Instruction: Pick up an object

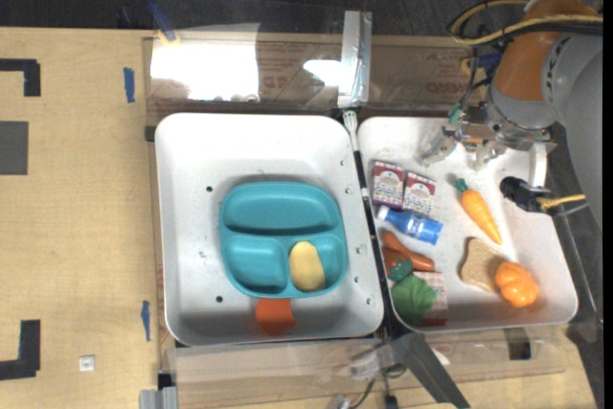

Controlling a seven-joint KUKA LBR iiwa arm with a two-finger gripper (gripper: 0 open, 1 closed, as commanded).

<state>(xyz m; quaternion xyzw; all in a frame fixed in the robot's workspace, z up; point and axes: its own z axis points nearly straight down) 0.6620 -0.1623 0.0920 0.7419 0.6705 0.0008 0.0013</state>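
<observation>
While the tool (466,141) hangs empty, its spread undeterminable, the tapered orange plastic carrot (479,214) just below should be straddled crosswise.

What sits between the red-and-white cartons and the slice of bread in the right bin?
In the camera view, the toy carrot lies between the cartons and the bread, slanting down the bin floor.

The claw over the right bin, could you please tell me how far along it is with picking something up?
Done: the claw is positioned at the far end of the right bin. In hand: nothing visibly gripped. Left: choosing and lifting an item; the carrot, the small cartons and the blue bottle all lie in the bin.
</observation>
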